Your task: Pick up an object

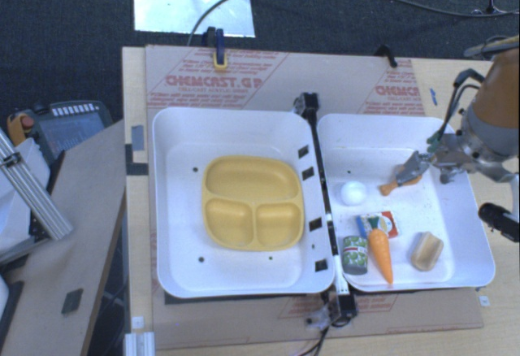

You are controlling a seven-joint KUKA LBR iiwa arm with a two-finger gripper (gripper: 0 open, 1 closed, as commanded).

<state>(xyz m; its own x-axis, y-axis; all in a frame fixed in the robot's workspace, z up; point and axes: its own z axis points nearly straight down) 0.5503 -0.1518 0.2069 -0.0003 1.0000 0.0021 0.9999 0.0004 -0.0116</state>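
Observation:
The right bin (357,139) holds a white ball (353,193), an orange carrot (380,256), a green can (355,255), a red and green packet (383,223) and a tan block (426,250). A small orange-brown piece (400,180) lies slantwise near the bin's middle right. My gripper (416,164) reaches in from the right and its tip sits right at the upper end of that orange piece, touching or nearly so. The view does not settle whether the piece is gripped or resting on the bin floor.
The left bin (175,143) holds a yellow divided plate (252,201). A black clip strip (318,184) runs between the two bins. The arm's grey body and orange band (496,102) hang over the right bin's far right edge.

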